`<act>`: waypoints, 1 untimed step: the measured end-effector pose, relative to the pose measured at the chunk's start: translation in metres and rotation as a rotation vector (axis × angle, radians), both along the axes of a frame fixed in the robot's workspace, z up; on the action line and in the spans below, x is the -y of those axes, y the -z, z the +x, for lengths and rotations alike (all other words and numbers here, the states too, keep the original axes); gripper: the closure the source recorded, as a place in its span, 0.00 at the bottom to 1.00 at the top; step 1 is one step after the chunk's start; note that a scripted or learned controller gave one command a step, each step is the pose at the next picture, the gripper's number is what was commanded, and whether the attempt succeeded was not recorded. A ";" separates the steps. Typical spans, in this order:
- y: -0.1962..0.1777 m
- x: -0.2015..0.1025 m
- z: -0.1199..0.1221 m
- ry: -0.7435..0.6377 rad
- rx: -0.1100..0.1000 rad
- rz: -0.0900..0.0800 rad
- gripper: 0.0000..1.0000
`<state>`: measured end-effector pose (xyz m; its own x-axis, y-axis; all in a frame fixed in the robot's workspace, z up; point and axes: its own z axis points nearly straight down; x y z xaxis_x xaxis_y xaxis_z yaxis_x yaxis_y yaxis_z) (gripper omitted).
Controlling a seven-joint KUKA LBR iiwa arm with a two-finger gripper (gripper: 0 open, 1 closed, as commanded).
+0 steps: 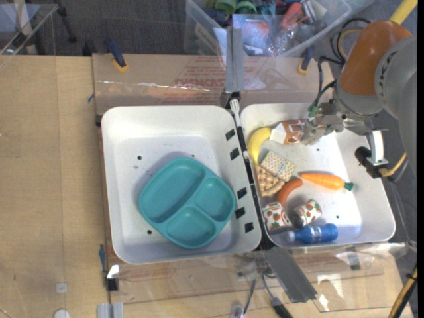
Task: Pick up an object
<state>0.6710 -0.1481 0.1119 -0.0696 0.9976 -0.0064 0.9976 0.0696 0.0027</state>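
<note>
Light wood bench carries 2 shallow white bins side by side. A clear plastic tub of mixed toys sits behind them, and a cardboard sheet lies under the bins' far edge. Dark floor shows at the top left.

The left bin holds 1 teal divided plate, lying flat and turned at an angle to the bin walls.

The right bin is cluttered. A yellow banana sits by the divider at the far left, long axis running near to far. The waffle-pattern cracker is just beside it. An orange carrot lies mid-bin, long axis left to right, green tip pointing right. A red-orange sausage slants below it. A small printed can and a red-white packet sit near the front, and a blue bottle lies on its side along the front wall, cap to the left.

The gripper hangs over the far part of the right bin, next to an orange-white carton. How far it is open cannot be told; nothing is visibly held.
</note>
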 end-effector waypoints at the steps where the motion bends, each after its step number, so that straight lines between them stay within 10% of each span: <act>1: 0.000 0.000 0.000 0.000 -0.001 0.001 0.00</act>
